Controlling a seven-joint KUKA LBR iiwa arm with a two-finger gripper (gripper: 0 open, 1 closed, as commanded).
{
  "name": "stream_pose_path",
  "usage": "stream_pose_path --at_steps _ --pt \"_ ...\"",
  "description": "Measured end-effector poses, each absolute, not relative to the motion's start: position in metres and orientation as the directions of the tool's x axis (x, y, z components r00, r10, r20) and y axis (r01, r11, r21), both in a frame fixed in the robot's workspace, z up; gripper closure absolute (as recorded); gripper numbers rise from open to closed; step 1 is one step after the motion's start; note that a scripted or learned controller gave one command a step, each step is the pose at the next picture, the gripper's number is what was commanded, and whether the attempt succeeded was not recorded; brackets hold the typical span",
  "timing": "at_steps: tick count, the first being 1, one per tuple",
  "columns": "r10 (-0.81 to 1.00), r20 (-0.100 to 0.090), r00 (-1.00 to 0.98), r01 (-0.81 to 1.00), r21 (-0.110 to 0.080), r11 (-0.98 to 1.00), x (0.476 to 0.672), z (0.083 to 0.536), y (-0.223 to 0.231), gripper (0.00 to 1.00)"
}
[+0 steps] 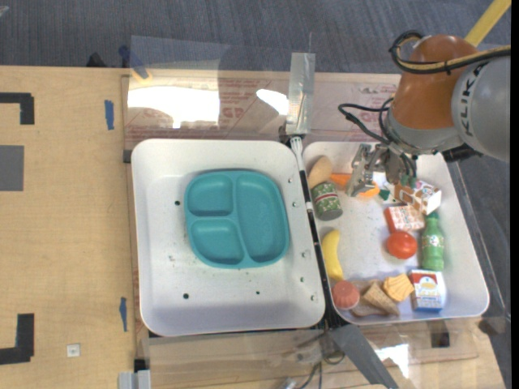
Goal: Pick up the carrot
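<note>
the arm reached in from the right and stood over the back of the right bin. the pincer hung low over the bin's rear part, its metal fingers pointing down. the carrot lay directly beneath it, orange showing on both sides of the fingers. whether the fingers were spread or pressed together could not be told, nor whether they touched the carrot.

the right bin was crowded. a tan roll lay at its rear left corner, with a green can just in front of it. a banana lay along the left wall, and a red round item sat at its near end. a wedge and an orange cracker lay beside that, then a small carton at the front right. a tomato sat mid-bin, touching a green bottle. a red box and a white carton lay behind them, near the pincer.

the left bin held a teal divided tray at its middle. both bins rested on the table.
</note>
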State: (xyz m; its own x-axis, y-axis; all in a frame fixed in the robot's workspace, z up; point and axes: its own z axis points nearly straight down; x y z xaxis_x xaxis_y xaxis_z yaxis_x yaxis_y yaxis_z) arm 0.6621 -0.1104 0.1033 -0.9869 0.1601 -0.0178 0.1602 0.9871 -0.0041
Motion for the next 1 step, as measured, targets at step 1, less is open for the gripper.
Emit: stream_pose_path --at_steps 1 --pt "0.182 -0.017 -0.983 0.182 0.004 0.983 0.6404 0.1917 -0.0395 1.0"
